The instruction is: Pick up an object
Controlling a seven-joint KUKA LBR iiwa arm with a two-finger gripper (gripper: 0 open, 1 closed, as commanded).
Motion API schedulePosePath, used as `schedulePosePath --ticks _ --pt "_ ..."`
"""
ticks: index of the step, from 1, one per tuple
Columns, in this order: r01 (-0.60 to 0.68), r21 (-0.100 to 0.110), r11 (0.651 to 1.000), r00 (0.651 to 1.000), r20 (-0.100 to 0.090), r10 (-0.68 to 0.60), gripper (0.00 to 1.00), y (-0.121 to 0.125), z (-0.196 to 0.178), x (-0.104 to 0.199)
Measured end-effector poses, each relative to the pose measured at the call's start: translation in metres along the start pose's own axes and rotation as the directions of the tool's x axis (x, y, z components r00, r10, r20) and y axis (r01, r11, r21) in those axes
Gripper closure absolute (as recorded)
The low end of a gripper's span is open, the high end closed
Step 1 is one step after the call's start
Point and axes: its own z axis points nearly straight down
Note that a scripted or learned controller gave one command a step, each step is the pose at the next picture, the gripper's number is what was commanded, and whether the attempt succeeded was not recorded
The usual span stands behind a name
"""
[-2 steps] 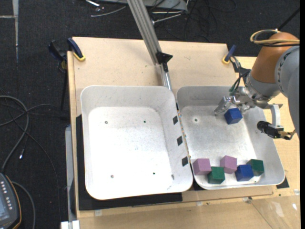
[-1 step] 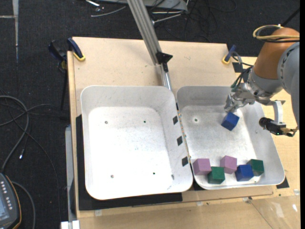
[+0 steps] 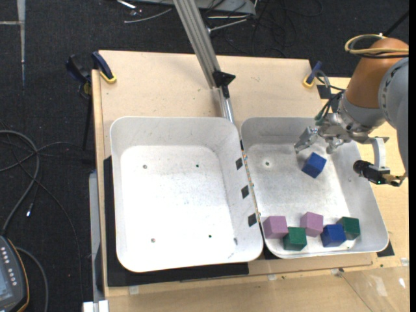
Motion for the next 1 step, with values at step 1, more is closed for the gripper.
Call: schedulePosePath --ticks 1 --pt "0.003 0.001 1.0 1.0 -0.001 -0.003 0.0 -0.0433 0.0085 0.0519"
